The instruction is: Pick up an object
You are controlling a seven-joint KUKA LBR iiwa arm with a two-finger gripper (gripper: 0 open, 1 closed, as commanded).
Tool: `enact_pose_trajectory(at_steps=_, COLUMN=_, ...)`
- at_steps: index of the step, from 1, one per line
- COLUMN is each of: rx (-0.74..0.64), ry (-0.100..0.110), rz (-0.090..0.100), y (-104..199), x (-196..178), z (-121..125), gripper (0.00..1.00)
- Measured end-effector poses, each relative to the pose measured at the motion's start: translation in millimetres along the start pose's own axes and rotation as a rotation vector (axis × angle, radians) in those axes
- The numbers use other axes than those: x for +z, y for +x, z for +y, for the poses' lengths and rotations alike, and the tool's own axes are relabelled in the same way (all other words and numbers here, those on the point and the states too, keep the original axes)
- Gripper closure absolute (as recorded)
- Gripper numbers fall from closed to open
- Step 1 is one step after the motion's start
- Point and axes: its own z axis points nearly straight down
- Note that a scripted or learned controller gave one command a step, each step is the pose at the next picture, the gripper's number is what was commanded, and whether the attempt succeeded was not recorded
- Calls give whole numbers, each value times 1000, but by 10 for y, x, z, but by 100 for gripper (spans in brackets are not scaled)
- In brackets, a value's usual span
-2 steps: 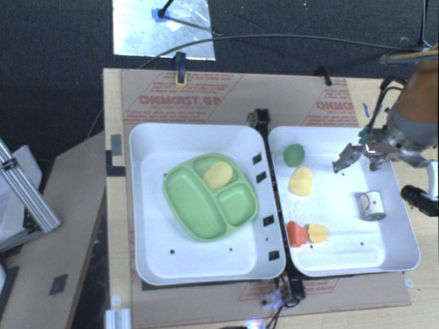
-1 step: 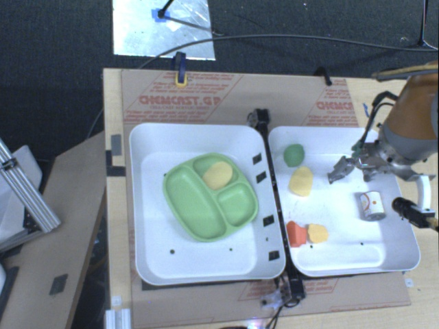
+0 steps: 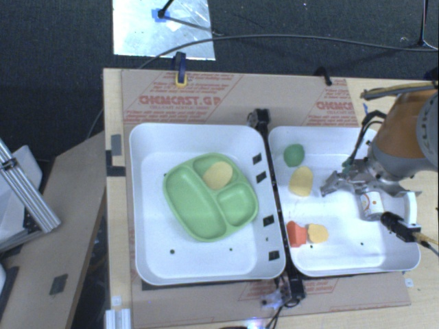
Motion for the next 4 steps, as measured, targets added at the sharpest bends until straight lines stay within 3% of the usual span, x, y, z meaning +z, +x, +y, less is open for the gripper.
enact_pose_trajectory(at_steps=1, rx=0, ry=-5, rz=-2, y=-1, x=-137, z=14, gripper=100)
enact_pose_trajectory(at_steps=3, rx=-3, ry=-7, rz=-2, y=-123, x=-1061, z=77, gripper=100)
enact_pose_trajectory(at_steps=4, rx=-4, ry=-7, rz=-1, y=-125, x=-1330, z=89, gripper=100)
